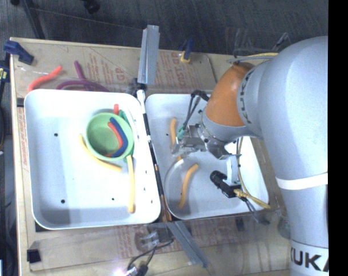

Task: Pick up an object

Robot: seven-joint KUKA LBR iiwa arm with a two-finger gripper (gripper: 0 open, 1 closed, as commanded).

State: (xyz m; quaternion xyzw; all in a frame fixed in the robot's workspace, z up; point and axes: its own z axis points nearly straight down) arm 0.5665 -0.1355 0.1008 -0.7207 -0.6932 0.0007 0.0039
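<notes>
The gripper sits in the upper left part of the smooth white right bin, just beside a short orange-yellow rod along the left wall. A curved orange tube lies near the lower left corner with bare floor around it. The bulky grey wrist overhangs the gripper, so I cannot tell whether it is open or closed; a round green bowl sits by the left bin's right wall.

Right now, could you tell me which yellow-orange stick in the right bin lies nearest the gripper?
The short stick by the right bin's left wall, beside the gripper; the curved stick lies lower down.
</notes>
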